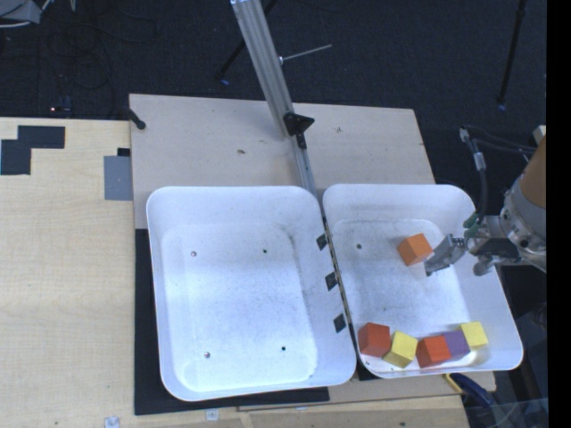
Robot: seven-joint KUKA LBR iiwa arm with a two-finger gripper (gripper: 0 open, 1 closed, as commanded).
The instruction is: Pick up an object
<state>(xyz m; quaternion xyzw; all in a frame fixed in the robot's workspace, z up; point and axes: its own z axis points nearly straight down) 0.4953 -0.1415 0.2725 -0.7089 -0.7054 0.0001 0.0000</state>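
From my remote station I look down on two white bins. The left bin sits well to the left of the fingers. The right bin holds the blocks. An orange cube lies just left of the fingers, close to them, though I cannot tell if they touch it. Nearer the camera than the fingers, along the bin's front wall, runs a row: red block, yellow block, a second red block, purple block, small yellow block.

My worry is that the fingertip may nudge the cube away, so that the gripper grasps nothing. The fingers look spread apart, with nothing between them.
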